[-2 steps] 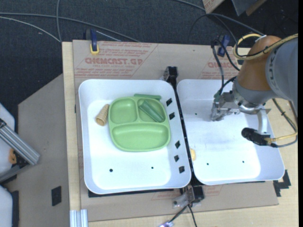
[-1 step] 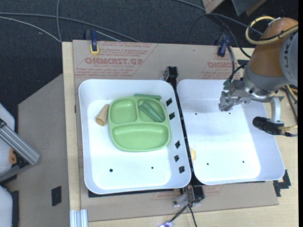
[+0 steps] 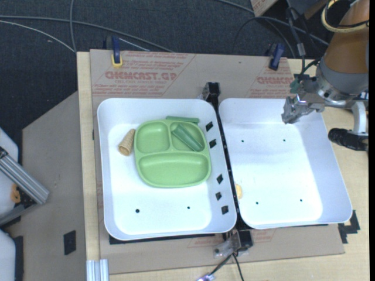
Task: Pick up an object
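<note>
Left bin [image 3: 117,215] held a green divided plate [image 3: 173,157], a darker green piece [image 3: 188,134] lying in the plate's upper right compartment, and a tan ice-cream cone [image 3: 126,142] just beside the plate's left edge. A small yellow bit [image 3: 238,191] sat at the right bin's [image 3: 304,180] left wall. Hand [image 3: 291,115] hung over the right bin's upper right corner; whether spread or pressed together could not be told.

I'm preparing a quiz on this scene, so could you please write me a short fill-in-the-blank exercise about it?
1. The green plate lies in the ____ bin.
2. The cone lies just ____ of the plate.
3. The gripper hangs over the ____ bin.
4. The plate has ____ compartments.

Missing words: left; left; right; three
</note>
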Robot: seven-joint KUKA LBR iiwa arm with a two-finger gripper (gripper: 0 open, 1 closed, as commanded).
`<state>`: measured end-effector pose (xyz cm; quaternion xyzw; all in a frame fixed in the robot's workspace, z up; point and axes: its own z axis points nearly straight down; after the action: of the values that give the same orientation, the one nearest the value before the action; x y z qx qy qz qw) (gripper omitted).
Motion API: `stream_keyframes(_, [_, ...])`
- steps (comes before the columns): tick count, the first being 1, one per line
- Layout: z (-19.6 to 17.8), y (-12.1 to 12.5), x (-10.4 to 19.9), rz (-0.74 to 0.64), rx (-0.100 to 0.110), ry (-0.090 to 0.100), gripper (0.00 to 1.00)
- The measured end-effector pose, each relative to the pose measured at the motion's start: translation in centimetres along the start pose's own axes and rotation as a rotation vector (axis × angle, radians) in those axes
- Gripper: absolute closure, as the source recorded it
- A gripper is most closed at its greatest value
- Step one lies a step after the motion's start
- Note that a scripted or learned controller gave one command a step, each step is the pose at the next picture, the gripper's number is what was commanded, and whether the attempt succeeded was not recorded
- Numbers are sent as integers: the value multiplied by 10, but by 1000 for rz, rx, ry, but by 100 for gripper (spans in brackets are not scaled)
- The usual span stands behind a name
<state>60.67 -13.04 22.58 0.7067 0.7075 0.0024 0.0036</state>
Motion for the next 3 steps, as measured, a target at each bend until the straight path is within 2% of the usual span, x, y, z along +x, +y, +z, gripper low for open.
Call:
stream_keyframes(1, [-4, 1, 0, 0, 6, 2, 100])
stream_keyframes(2, [-11, 5, 47, -4, 6, 3, 100])
stream_keyframes(3, [-1, 8, 97, -3, 11, 3, 100])
